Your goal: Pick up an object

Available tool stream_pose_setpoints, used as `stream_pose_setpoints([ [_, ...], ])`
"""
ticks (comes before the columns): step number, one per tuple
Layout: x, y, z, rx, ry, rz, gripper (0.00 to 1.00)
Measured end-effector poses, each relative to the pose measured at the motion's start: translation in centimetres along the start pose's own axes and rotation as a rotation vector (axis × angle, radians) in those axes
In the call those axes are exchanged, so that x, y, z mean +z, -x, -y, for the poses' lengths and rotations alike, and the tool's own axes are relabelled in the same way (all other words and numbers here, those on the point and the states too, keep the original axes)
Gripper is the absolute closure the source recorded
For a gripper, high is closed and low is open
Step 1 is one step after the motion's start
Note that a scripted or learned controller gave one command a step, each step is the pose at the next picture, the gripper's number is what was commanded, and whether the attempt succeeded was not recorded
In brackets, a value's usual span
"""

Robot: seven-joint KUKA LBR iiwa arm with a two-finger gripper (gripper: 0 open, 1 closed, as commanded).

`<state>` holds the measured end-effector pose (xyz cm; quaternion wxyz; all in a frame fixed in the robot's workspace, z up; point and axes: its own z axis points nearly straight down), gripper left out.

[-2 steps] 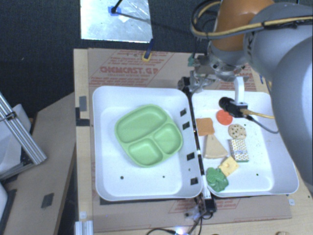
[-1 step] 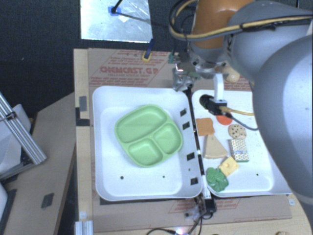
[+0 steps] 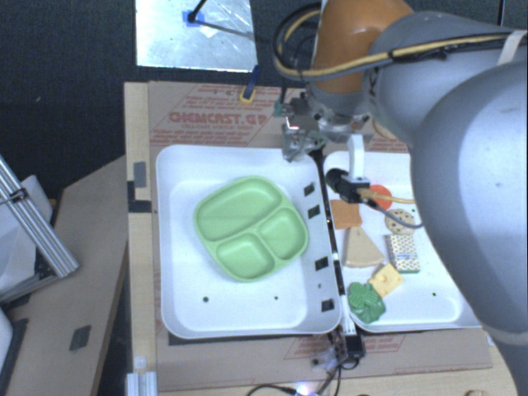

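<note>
Camera view.
1. Grey arm (image 3: 474,180): nearest the camera, entered from 3 o'clock, with the orange band (image 3: 355,23) seen at 12 o'clock above the wrist.
2. Gripper (image 3: 295,149): placed over the far rim where the two bins meet, at 12 o'clock of the divider. Whether it is open or closed cannot be told, nor whether anything is held in it.
3. Left bin (image 3: 181,180): white and shallow. One green divided plate (image 3: 252,228) is laid flat at its centre, at 7 o'clock from the gripper.
4. Right bin (image 3: 429,295): white and shallow, partly covered by the arm. The loose objects are gathered along its 9 o'clock side:
- orange-red piece (image 3: 380,193), at 11 o'clock;
- brown square (image 3: 346,214), just beside the divider;
- round speckled biscuit (image 3: 401,219), at 3 o'clock of the square;
- tan wedge (image 3: 361,247), at 6 o'clock of the square;
- patterned wafer (image 3: 403,252), just beside the wedge;
- yellow block (image 3: 385,280), at 5 o'clock of the wedge;
- green lump (image 3: 366,301), at the near rim, touching the block.
5. Cardboard sheet (image 3: 214,114): laid under both bins.
6. Foil sheet (image 3: 196,21): set at 12 o'clock beyond the cardboard.
</note>
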<state>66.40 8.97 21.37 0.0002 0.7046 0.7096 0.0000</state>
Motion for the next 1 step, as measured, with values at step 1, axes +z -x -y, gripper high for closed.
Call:
stream_pose_setpoints([
  [1, -0.34, -0.14, -0.41, 0.0, 0.002, 0.0, 1.0],
])
